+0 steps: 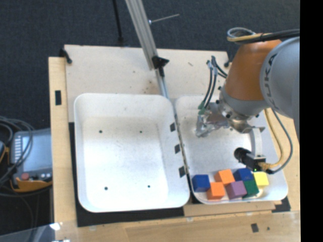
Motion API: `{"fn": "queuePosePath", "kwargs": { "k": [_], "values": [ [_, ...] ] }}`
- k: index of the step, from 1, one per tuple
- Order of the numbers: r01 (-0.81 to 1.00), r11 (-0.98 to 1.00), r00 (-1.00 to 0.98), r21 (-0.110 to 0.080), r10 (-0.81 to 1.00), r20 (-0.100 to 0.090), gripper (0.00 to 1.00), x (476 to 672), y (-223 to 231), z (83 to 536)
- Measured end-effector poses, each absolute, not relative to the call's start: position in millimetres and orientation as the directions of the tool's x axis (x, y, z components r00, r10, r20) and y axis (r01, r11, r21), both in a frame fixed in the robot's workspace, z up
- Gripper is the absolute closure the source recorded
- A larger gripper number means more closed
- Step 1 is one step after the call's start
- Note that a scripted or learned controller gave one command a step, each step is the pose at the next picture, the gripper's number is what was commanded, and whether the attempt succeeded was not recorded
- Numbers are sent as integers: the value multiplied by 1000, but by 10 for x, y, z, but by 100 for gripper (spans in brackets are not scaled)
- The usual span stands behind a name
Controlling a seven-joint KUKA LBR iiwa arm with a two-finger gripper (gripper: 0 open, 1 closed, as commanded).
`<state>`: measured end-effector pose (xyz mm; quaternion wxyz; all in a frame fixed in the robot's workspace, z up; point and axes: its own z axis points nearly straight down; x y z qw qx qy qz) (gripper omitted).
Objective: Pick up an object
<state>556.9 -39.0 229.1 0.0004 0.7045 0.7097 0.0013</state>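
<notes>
wooden bench [116,64], two white bins. gripper [204,127] mid-right of frame over right bin [222,150]; finger state cannot tell. coloured blocks [229,183] clustered lower right. approach step; next needs descent onto one block.

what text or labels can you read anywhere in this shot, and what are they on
"KUK": grey letters running down the grey arm casing, next to the orange band; the word is cut off at the view's edge.
The device with a screen at the left edge: any markings are too blurred to read.
The coloured blocks, the right bin and the left bin: no text visible.
</notes>
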Motion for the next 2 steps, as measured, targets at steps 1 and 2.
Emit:
{"fn": "queuePosePath", "kwargs": {
  "k": [1,2],
  "values": [
    [1000,8,-8,2,1000,2,100,5754,210,2341],
    [1000,8,-8,3,1000,2,100,5941,696,2454]
  ]
}}
